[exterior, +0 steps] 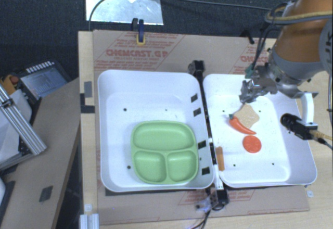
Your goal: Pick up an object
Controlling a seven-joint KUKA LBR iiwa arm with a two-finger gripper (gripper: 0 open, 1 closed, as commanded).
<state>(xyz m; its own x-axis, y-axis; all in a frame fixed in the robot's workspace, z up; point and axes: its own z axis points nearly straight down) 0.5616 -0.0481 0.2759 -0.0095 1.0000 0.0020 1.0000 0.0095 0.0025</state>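
Observation:
In the right bin [276, 173] lie a tan slice of bread [247, 116], an orange-red chilli pepper [241, 125] against its lower edge, and a flat red-orange disc [252, 144] just below them. An orange stick [220, 158] rests by the bin's left wall. My gripper [248, 91] hangs over the upper middle of the right bin, a little above and behind the bread. Nothing shows between its tips.
The left bin [114, 92] holds a green divided plate [164, 151] in its lower half. A black divider with clips [203, 113] runs between the bins. A grey rack [21, 124] and a tablet [41, 79] stand off the bench to the left.

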